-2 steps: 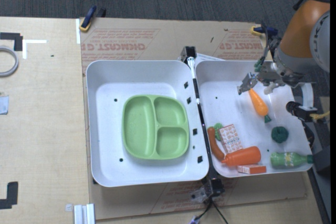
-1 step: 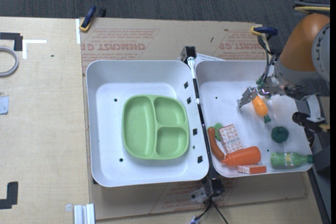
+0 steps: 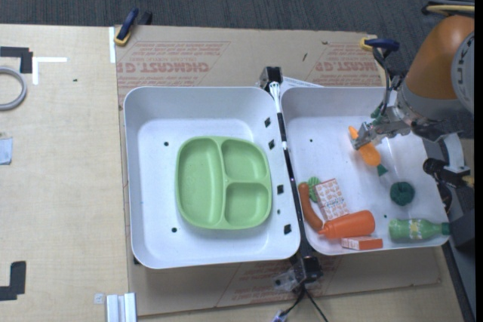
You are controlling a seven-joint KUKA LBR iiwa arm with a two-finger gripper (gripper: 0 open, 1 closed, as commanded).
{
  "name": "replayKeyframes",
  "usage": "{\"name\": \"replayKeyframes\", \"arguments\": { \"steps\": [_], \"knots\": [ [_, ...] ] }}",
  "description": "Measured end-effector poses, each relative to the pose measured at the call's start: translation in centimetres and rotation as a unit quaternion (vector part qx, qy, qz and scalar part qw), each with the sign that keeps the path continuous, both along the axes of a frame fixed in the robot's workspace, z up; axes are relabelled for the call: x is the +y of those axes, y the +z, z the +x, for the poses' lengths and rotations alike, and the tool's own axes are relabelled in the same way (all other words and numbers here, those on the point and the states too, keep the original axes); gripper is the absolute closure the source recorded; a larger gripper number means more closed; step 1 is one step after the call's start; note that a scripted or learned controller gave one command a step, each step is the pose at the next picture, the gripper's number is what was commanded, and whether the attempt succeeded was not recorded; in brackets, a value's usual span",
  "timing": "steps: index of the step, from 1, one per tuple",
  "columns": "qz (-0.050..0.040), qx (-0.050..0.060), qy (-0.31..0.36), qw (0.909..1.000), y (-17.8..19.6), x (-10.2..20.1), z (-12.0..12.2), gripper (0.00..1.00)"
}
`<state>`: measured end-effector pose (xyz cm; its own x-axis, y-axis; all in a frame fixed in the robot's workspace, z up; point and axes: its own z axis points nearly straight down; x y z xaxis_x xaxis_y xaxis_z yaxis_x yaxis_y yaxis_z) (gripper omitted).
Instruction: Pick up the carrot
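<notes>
While the arm (image 3: 445, 64) hangs over the top right of the right bin (image 3: 332, 105), the carrot (image 3: 349, 225) is sitting way down at the bottom of that same bin, lying on its side, fat orange body pointing right. It's got company: a sausage (image 3: 308, 209) just to its left, a little patterned box (image 3: 330, 197) touching it from above, and a small red-and-white packet (image 3: 361, 243) tucked right under it. A green bottle (image 3: 417, 229) lies off to its right and a dark green round thing (image 3: 402, 193) sits above that. The gripper (image 3: 368, 138) is down low near a small orange object (image 3: 367, 153) by the upper middle of the bin, and honestly I can't tell from this angle if it's released or clenched, too small and blurry. The left bin (image 3: 143, 185) just has the green divided plate (image 3: 224, 182), nothing to do with us. So my read is we're in the approach stage, nothing grabbed, and it's parked over the wrong orange thing. Next move needs a shift toward the bottom edge, lining up across the carrot's middle, and coming down clean without snagging the box or the packet. Tight crowd down there, could easily nudge stuff.
</notes>
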<state>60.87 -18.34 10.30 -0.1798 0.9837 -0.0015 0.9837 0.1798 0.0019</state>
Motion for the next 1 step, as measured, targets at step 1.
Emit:
{"name": "replayKeyframes", "arguments": {
  "steps": [1],
  "knots": [
    [-0.0001, 0.001, -0.043, 0.9991, 9.95, 2.85, 5.04, 1.0]
  ]
}}
